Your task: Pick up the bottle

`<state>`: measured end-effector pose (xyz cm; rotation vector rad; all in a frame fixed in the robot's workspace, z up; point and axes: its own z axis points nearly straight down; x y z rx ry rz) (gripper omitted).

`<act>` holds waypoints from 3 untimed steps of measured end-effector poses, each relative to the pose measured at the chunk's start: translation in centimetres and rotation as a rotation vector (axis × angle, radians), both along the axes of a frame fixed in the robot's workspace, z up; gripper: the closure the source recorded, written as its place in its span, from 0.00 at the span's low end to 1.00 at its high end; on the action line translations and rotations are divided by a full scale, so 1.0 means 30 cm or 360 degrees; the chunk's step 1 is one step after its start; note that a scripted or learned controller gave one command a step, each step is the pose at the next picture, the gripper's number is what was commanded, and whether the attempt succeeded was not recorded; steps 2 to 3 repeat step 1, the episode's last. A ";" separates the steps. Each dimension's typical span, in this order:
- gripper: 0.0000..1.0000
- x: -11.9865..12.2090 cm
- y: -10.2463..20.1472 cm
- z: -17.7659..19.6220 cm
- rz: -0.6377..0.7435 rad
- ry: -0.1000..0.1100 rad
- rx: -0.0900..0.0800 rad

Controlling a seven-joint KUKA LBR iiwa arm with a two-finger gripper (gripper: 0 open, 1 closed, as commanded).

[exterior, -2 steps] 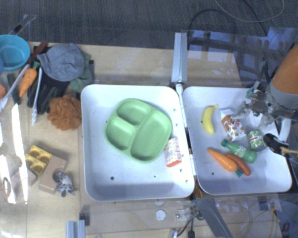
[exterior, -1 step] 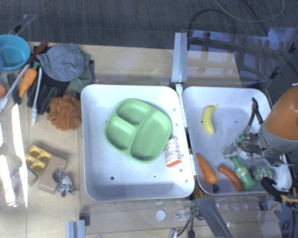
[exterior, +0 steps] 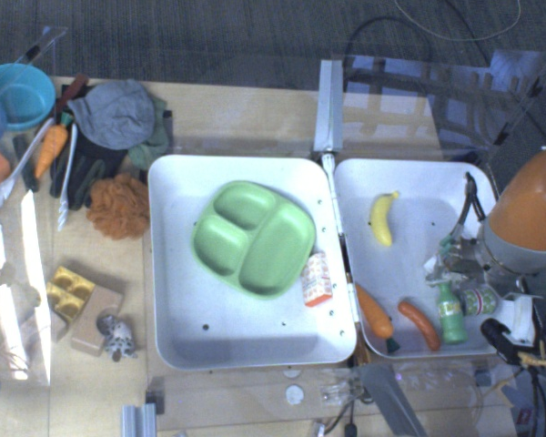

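A small green bottle [exterior: 452,317] lies in the right bin [exterior: 419,185], near its front right corner, with its neck pointing toward the back. My gripper [exterior: 449,268] hangs just behind and above the bottle's top end, at the end of the grey arm with the orange band [exterior: 530,209]. From this angle the gripper's tip overlaps the bottle's neck, and I cannot tell whether it touches it.
The right bin also holds a banana [exterior: 381,218], a carrot [exterior: 376,313], a red sausage [exterior: 419,324] and a small green can [exterior: 480,300] beside the bottle. In the left bin [exterior: 182,335] lie a green divided plate [exterior: 253,238] and a white and red container [exterior: 317,279].
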<state>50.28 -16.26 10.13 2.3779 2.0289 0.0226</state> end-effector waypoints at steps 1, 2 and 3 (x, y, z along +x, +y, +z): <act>1.00 0.041 0.163 0.337 -0.0388 0.0019 0.0008; 1.00 0.041 0.163 0.337 -0.0388 0.0019 0.0008; 1.00 0.041 0.163 0.337 -0.0388 0.0019 0.0008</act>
